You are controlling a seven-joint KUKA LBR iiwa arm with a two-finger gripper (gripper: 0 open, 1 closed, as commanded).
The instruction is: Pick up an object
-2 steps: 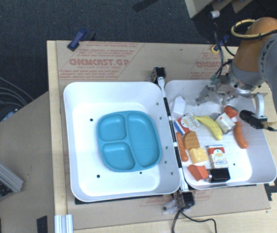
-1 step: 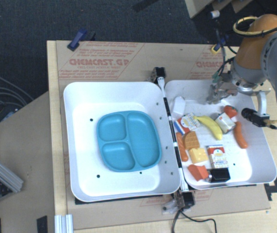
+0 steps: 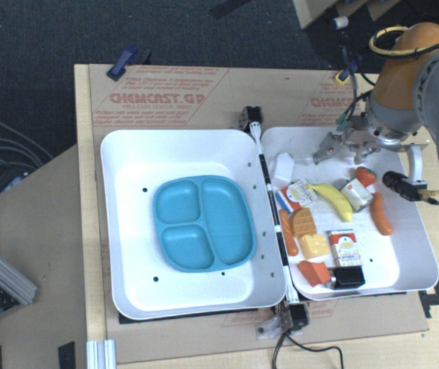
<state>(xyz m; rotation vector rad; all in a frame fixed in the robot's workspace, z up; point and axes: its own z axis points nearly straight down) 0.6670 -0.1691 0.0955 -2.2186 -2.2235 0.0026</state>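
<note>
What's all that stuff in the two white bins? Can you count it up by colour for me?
Blue: 1, divided plate
Yellow: 2, banana, block
Orange or red: about 5, including a carrot-like stick
White: 2, including a small box
Black: 1, block
Total: about 11; the pile overlaps.

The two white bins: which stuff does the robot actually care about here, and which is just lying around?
Part of the job:
- gripper
- right bin
- banana
- orange carrot
- small red-and-white box

Just lying about:
- left bin
- blue divided plate
- blue clip
</note>
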